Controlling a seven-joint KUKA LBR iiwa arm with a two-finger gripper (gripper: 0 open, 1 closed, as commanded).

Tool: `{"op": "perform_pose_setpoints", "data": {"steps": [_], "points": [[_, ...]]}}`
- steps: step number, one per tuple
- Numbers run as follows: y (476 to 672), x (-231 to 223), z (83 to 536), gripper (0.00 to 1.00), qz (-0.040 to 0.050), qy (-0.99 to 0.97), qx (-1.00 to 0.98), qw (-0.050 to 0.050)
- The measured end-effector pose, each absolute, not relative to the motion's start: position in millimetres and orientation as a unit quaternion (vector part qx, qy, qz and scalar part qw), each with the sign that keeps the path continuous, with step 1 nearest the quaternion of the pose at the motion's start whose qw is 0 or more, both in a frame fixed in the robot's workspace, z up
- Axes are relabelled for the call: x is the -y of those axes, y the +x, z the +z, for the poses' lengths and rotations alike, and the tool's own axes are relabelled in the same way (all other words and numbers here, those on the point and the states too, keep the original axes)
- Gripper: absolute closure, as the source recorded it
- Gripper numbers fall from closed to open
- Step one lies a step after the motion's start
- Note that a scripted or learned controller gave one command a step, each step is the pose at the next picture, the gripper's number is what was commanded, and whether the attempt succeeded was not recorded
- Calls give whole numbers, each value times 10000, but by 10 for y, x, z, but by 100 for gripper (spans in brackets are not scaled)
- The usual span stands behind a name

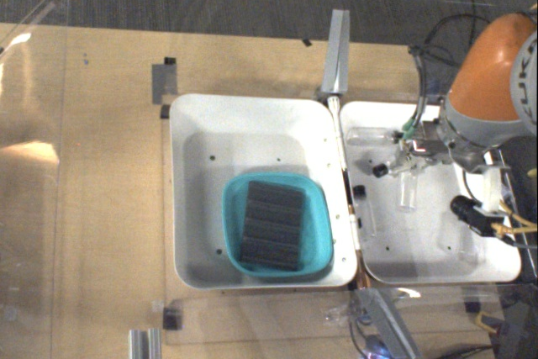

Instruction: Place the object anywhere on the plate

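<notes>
A dark grey ribbed block (271,224) lies flat on the teal plate (230,213), which sits in the front half of the left white bin (195,172). The block's long side runs front to back, and it lies fully inside the plate's rim. My gripper (405,179) hangs over the right bin (437,265), near that bin's back left part, well apart from the block and the plate. Nothing dark shows at the gripper. The grey arm with its orange band (492,80) reaches in from the right.
A metal divider post (338,55) stands behind the seam between the bins. Black cables and a connector (471,214) hang at the right side of the right bin. Small clamps sit on the wooden bench around the bins.
</notes>
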State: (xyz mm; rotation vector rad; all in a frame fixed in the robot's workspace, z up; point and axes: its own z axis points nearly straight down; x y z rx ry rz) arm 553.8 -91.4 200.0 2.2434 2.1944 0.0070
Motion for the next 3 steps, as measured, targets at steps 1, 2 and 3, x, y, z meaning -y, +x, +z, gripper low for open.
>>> {"op": "perform_pose_setpoints", "data": {"steps": [1,2,3], "points": [[5604,293,2095,100,22,7253,-6885,19],[5600,-168,2159,100,21,6850,-7285,20],[5669,-522,1846,100,14,6545,-7561,10]]}}
